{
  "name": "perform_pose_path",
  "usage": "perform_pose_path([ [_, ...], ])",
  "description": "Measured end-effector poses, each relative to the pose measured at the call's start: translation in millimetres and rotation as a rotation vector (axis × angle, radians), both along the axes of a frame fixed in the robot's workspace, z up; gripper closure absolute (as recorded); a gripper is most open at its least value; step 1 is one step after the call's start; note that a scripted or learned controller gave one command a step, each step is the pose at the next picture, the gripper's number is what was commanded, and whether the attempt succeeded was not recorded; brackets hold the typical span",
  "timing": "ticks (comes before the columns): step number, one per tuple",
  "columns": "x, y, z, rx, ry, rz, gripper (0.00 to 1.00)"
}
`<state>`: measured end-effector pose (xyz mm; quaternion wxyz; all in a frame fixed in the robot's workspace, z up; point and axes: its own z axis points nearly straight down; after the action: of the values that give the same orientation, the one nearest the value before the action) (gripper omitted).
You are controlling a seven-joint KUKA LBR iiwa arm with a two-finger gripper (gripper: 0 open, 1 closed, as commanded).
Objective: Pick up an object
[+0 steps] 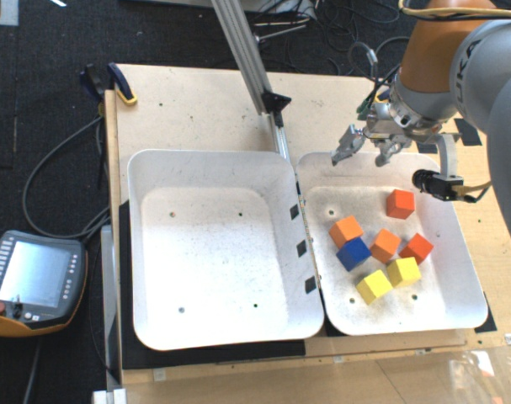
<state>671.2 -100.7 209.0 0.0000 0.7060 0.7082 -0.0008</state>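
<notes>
camera view: splayed metal jaws (366,148) holding nothing above smooth white bin (457,305) of 7 matte cubes (381,255)

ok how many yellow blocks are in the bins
2, both in the right bin: one yellow block near its front edge, the other yellow block just right of it and touching it. None looks hidden.

I can read no text, label or number anywhere; the handheld pendant (32,283) at my bench's left may carry markings, but its screen is too blurred.
</notes>
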Motion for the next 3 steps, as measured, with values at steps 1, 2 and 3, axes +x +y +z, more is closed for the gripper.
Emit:
perform_pose_path([
  [1, -63.6, -51.8, -23.9, -0.001, 0.004, -0.010, 0.00],
  [2, -78.2, -8.0, -113.5, 0.006, 0.000, -0.001, 0.00],
  [3, -76.6, -10.9, -100.6, 0.001, -0.007, -0.004, 1.00],
])
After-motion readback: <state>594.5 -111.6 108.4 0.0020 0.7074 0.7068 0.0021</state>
